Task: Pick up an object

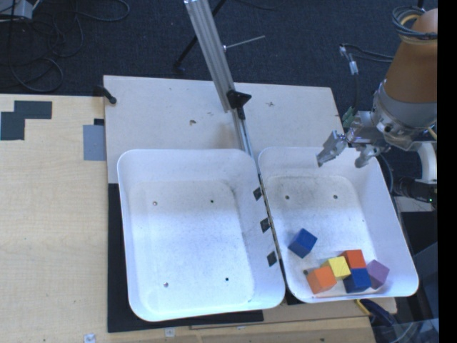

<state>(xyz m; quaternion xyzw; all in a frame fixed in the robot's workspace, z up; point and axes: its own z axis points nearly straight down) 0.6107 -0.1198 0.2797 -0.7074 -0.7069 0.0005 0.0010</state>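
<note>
In the right bin (371,191) lie several small blocks. A blue cube (303,242) sits alone near the bin's middle front. By the front right corner huddle an orange block (321,278), a yellow one (338,266), a red-orange one (354,258), a dark blue one (357,281) and a purple one (378,271). My gripper (347,153) hangs above the right bin's far rim, well behind the blocks, its two fingers spread apart and open with nothing between them.
The left bin (143,191) stands beside the right one, with black clips (263,224) along the shared rim. A slanted aluminium rail (214,56) rises behind the bins. Cables lie on the dark floor at the back.
</note>
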